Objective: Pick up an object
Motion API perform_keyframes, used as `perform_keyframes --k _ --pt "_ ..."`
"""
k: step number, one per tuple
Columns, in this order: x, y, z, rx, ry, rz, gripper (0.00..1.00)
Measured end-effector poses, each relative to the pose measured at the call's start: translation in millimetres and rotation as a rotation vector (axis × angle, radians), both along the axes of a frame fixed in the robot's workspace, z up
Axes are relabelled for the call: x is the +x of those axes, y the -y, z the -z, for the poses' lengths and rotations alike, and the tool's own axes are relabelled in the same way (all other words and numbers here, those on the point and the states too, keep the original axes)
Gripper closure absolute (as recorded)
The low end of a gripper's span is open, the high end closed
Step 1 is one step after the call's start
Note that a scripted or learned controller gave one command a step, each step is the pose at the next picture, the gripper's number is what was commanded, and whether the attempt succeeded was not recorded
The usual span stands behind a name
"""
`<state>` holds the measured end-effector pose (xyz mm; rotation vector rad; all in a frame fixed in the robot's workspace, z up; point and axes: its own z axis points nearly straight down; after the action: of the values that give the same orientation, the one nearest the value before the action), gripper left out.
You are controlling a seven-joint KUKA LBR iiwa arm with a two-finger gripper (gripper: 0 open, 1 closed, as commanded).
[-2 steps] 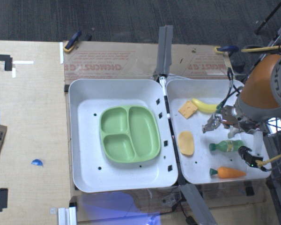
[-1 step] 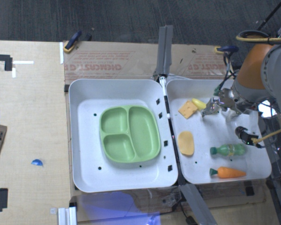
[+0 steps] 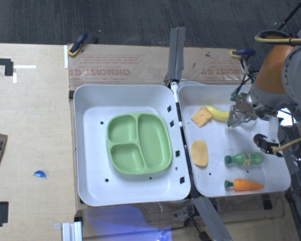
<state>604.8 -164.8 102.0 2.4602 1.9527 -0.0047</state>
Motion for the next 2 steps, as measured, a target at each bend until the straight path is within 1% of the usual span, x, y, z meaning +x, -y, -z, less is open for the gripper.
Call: perform_keyframes --k 1,2 --pt "0.0 -0.1 0.1 0.000 0.000 0.000 0.00" --pt "0.1 0.2 -9.0 -0.001 0.000 -0.002 1.00"
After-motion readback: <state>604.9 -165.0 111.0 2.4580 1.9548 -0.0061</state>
